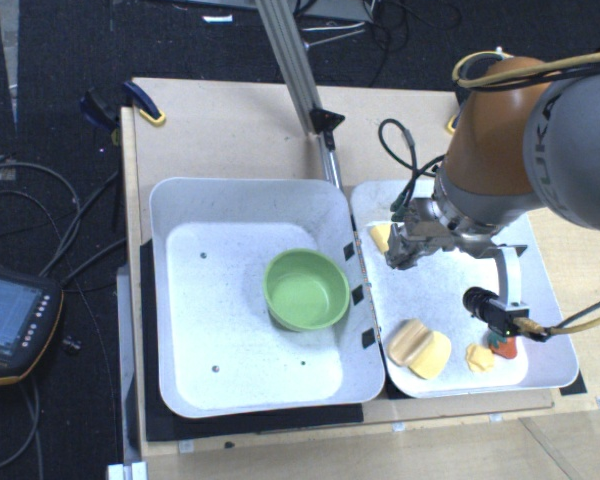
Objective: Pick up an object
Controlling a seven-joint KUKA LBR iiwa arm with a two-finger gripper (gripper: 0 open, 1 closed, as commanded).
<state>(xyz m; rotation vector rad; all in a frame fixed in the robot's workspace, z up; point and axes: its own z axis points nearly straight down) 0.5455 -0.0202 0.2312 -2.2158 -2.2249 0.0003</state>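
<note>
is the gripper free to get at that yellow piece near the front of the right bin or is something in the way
Probably yes. The gripper hangs over the back of the right bin, and the yellow piece lies in the open toward the front with bare bin floor between them. The small orange bit beside it sits apart.

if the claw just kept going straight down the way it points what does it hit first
Most likely the floor of the right bin, close beside the pale yellow piece at the bin's left wall. Depth is hard to judge from this slant, so it might clip that piece instead.
</note>
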